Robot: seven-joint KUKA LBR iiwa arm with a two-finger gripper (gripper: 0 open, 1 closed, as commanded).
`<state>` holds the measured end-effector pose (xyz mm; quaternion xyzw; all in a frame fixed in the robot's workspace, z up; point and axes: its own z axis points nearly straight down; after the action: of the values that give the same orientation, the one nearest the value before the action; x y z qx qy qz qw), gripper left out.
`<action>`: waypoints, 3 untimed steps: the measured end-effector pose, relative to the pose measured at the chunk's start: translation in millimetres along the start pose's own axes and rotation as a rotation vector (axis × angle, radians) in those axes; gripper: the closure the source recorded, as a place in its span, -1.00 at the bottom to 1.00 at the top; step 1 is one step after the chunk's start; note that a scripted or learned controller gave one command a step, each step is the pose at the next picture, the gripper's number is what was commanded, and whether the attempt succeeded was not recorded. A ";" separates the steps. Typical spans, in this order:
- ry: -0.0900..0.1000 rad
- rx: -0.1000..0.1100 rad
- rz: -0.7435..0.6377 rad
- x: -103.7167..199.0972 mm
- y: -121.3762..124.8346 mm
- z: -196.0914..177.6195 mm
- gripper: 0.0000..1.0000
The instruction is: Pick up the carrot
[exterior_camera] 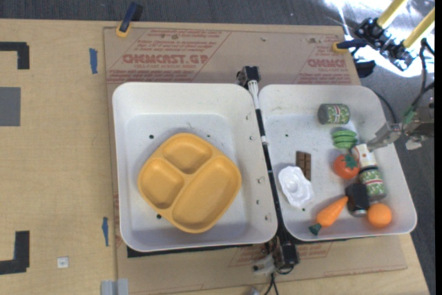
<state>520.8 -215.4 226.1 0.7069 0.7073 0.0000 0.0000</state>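
The carrot (331,212) is orange with a small green end. It lies at a slant near the front edge of the right bin (276,110), between a white crumpled item (295,186) and a black object (357,198). My gripper (397,131) reaches in at the right rim of that bin, above and to the right of the carrot and well apart from it. It is small and partly cut off at the view's edge. Nothing is seen held in it.
The right bin also holds a green can (334,114), a green striped item (343,138), a red tomato (344,166), a labelled can (373,181), an orange (379,215) and a brown bar (304,162). A yellow divided plate (190,181) lies in the left bin (131,103).
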 end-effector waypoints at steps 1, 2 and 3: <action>-0.013 -0.027 0.151 23.9 -12.1 115.2 -1.00; 0.000 -0.002 0.399 72.5 -40.5 137.3 -1.00; 0.000 -0.005 0.586 120.0 -39.9 137.3 -1.00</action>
<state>480.9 -95.5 88.8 0.8811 0.4730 0.0017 0.0017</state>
